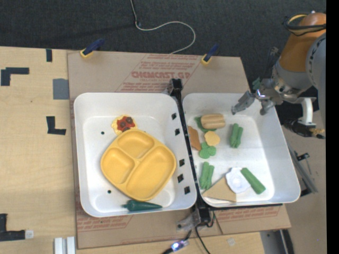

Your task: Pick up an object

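The fingers [253, 103] stand spread wide with nothing between them, hovering over the back right corner of the right bin [283, 157]. Below and to their left lie the toy foods: a bread roll [212, 121], a yellow piece [212, 138], green pods [235, 135] and a white disc [237, 182]. The left bin [87, 142] holds a yellow divided plate [139, 164], a small pizza [124, 123] and a dark green pepper [142, 206], both bins sitting on cardboard on the tabletop [32, 157].

The right bin [280, 142] held toy food: a tan bun [213, 121], a yellow piece [212, 138], green pods [235, 135], an orange strip [194, 138] and a white disc [237, 181] on a tan wedge [218, 193]
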Controlling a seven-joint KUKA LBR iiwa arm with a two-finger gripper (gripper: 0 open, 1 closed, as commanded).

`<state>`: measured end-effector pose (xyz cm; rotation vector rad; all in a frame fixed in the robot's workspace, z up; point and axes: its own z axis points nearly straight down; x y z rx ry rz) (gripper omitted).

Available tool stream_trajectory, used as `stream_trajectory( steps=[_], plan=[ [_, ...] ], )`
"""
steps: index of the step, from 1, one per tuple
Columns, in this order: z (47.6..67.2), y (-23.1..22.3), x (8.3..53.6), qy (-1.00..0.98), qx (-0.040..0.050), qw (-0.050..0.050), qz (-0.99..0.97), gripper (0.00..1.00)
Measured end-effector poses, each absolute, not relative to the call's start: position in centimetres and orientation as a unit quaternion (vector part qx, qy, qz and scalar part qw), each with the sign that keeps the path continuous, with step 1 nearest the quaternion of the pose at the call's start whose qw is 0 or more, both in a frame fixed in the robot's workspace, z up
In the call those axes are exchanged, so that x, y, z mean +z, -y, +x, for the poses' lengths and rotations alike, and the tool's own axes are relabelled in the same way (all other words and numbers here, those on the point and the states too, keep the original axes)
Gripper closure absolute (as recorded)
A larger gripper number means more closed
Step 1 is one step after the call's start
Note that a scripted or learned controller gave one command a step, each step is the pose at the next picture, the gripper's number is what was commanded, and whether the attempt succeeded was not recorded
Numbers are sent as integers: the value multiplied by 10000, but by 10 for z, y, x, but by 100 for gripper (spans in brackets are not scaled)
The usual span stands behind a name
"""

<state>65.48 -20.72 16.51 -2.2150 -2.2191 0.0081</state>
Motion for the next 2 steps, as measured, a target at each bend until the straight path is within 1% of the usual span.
stream_trajectory(
  steps=[1, 2],
  plan=[
    [655, 203, 100, 7083, 26, 31, -7059, 0],
    [656, 202, 85, 7082, 7, -10, -7060, 0]
  ],
)
